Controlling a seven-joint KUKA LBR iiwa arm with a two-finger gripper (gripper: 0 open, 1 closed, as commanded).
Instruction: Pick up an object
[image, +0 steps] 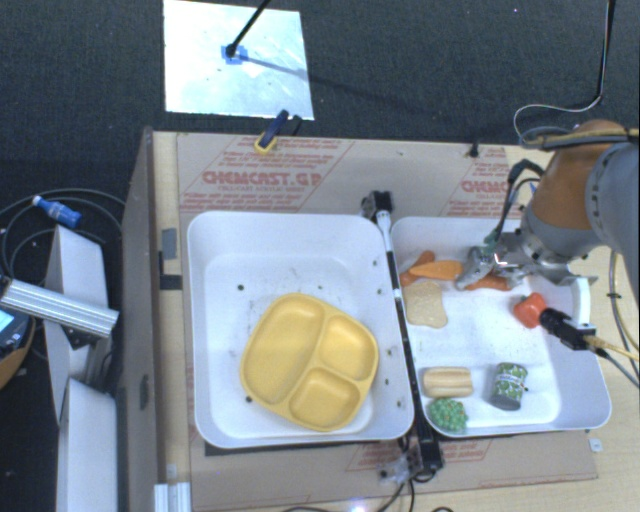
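The right bin (592, 398) holds several toy foods. An orange carrot-like piece (432, 269) lies at its far left, with a beige slice (426, 303) just below it. A second orange piece (492, 283) lies next to my gripper (478, 270), which is down low at the bin's far side between the two orange pieces. A red piece (529, 308) sits to the gripper's right. Near the front edge are a small bun (447, 380), a green can (509, 385) and a green pea cluster (449, 414).
The left bin (222, 262) holds a yellow divided plate (310, 360). A black divider rail (397, 300) runs between the bins. The grey arm with its orange band (570, 195) comes in over the right bin's far right corner. Cables hang to the right.
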